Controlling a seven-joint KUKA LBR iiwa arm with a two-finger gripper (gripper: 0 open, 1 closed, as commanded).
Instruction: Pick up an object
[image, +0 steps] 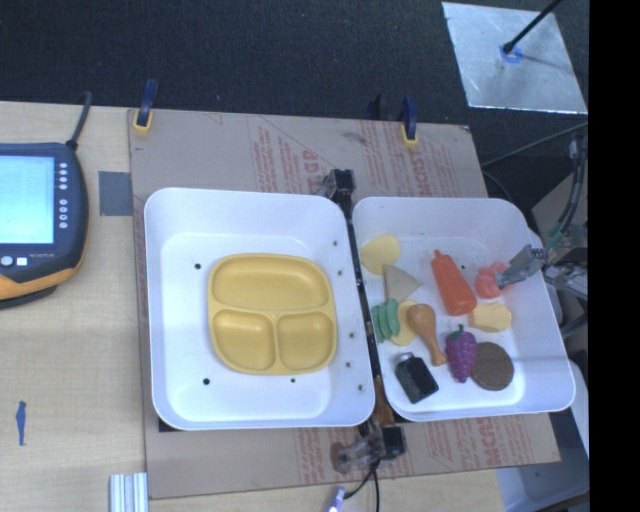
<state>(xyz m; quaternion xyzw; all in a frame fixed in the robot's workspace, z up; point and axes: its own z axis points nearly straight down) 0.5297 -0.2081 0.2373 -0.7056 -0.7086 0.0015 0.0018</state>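
A control pendant (35, 220) lies at the worktop's (70, 380) left edge. The left bin (165, 300) holds a yellow divided plate (272, 312). The right bin (545, 385) holds toy food: a green piece (385, 321), a drumstick (427, 329), a black block (416, 378), an orange carrot (453, 284), purple grapes (460, 352) and a brown cookie (492, 366). The claw (520, 266) sits at this bin's right edge, just beside a pink piece (489, 281); whether its jaws are wide or narrow, I cannot tell.

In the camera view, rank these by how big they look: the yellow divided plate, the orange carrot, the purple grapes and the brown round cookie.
1. yellow divided plate, by far
2. orange carrot
3. brown round cookie and purple grapes, too alike to rank
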